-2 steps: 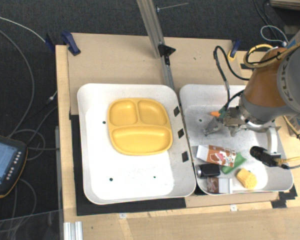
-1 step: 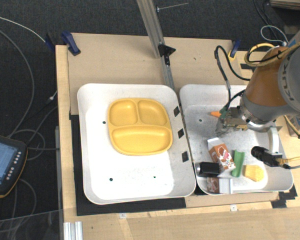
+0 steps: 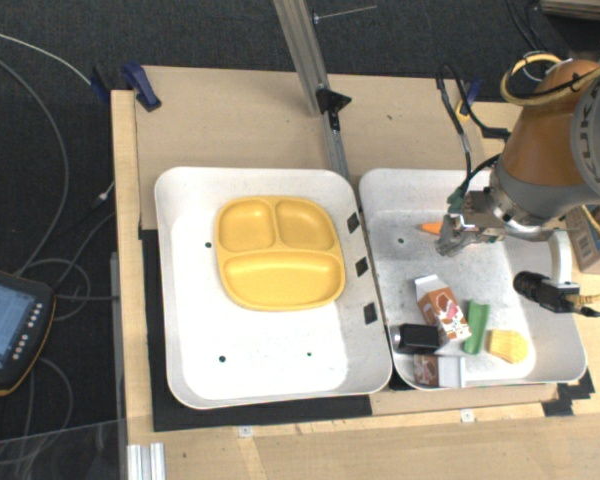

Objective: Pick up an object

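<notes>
Surface (image 3: 250, 98): a wooden bench is seen from above, carrying two shallow white bins side by side.
Left bin (image 3: 185, 298): a yellow divided plate (image 3: 278, 252) with three compartments is held in its upper half; the rest of its floor is bare white.
Right bin (image 3: 400, 208): the small objects and the arm's working end are found here.
Arm (image 3: 545, 148): it is seen reaching in from the right, its orange band above the wrist, with the wrist lowered over the upper part of the right bin.
Tool (image 3: 458, 230): it is placed low over the right bin's floor, just beside a small orange piece (image 3: 432, 229) at its left. How far the fingers are parted cannot be told, and nothing can be made out between them.
Orange piece: it lies on the bin floor at the tool's left edge; whether it is touched cannot be told.
Snack carton (image 3: 443, 311): a small red and white box lies tilted near the bin's middle, below the tool and apart from it.
Green object (image 3: 475, 326): it lies just right of the carton.
Yellow object (image 3: 508, 345): it rests near the bin's lower right, beside the green one.
Black object (image 3: 417, 338): it lies at the lower left of the bin, next to the carton.
</notes>
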`<state>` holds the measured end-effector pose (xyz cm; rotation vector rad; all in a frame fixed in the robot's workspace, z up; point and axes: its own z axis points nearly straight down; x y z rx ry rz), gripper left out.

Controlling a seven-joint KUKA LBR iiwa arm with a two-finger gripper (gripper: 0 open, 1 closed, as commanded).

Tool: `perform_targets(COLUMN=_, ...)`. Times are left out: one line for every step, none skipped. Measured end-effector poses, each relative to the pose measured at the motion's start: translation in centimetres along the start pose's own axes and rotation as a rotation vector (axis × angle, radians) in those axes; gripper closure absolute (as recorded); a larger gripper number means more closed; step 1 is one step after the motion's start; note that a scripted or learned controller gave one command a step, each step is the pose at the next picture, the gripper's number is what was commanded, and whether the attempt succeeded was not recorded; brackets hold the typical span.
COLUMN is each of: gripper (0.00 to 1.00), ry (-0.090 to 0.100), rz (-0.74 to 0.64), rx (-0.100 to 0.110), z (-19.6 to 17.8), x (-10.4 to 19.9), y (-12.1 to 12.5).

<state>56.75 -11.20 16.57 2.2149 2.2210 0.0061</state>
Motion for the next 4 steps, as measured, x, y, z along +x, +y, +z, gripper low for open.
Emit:
perform_targets(gripper=1.00, ry=0.000, rz=0.001, rx=-0.001, z=-5.0, x=0.0, y=0.2)
perform_targets(gripper=1.00, ry=0.005, rz=-0.005, rx=0.008, z=-5.4, x=6.4, y=-0.8)
perform_targets(gripper=1.00, ry=0.005, rz=-0.006, rx=0.008, z=-6.6, x=12.6, y=-2.1)
perform_targets(gripper=1.00, ry=0.004, rz=-0.004, rx=0.011, z=-6.0, x=17.3, y=-4.0)
